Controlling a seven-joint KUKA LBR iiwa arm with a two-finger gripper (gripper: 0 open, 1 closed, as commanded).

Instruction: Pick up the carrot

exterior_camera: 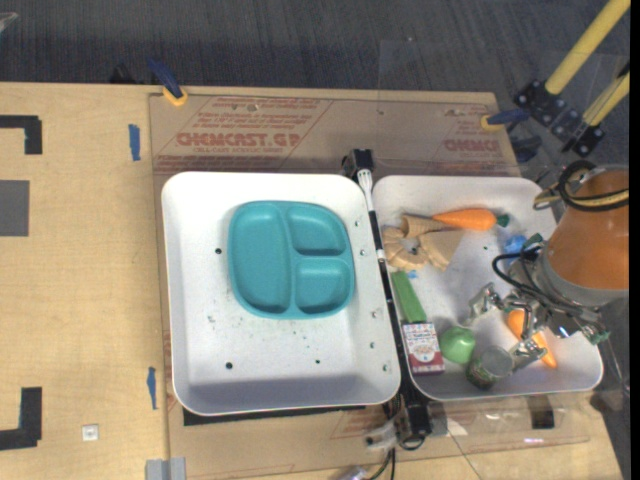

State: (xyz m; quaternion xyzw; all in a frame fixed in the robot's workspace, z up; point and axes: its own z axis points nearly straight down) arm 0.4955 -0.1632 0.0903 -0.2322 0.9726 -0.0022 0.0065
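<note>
An orange carrot (465,218) with a green stem end lies flat near the far wall of the right bin (520,186). My gripper (516,330) hangs low over the bin's near right part, well in front of that carrot and apart from it. A small orange piece (539,352) shows right at the gripper, partly hidden by metal parts and cables; I cannot tell what it is or whether it is held.
In the right bin lie pale wooden pieces (415,248), a green stick (407,296), a red carton (422,347), a green ball (458,345), a dark round can (489,366) and a blue item (514,243). The left bin (190,298) holds a teal divided plate (292,258).
</note>
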